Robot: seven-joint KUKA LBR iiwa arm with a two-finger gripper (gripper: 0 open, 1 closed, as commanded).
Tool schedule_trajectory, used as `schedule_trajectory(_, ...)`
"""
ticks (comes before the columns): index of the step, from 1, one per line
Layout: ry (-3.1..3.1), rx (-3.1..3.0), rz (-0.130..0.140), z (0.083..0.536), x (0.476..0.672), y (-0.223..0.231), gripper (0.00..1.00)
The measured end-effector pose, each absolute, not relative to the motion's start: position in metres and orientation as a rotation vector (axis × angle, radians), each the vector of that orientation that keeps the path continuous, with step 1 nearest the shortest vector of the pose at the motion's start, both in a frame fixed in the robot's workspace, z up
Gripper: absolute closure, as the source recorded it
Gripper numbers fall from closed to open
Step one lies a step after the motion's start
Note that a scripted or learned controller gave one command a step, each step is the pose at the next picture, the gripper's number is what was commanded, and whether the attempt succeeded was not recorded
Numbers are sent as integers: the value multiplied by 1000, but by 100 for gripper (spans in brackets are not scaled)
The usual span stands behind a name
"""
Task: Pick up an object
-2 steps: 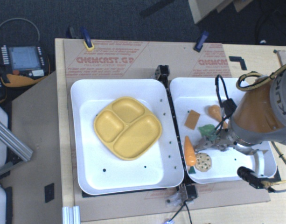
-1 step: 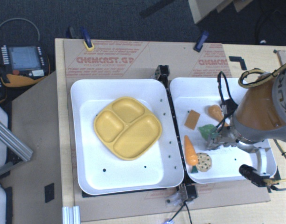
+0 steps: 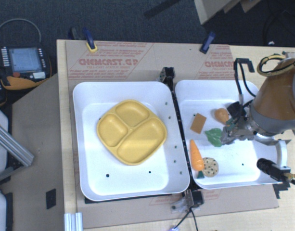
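In the camera view, the arm reached in from the right, wrist low over the right bin [image 3: 243, 174], pincer [image 3: 227, 134] beside the green object [image 3: 214, 136]; whether it was open, I could not tell. The grasp looked underway; the next move called for closing, then lifting

Two bins sat side by side on the bench. The left bin [image 3: 84, 129] held a divided plate [image 3: 132, 131] near its middle. In the right bin [image 3: 243, 174], a carrot [image 3: 196, 154] and a cookie [image 3: 210, 167] lay touching by the left wall, with a block [image 3: 198, 123] behind them. My gripper [image 3: 227, 134] was beside a leafy piece [image 3: 214, 136], right of it.
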State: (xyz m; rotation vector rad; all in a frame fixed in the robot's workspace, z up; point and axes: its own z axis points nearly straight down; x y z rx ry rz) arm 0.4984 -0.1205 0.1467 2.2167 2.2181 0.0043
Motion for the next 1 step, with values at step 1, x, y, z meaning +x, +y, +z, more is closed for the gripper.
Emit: schedule_trajectory(1, 2221, 2217, 2, 202, 508, -119, 100)
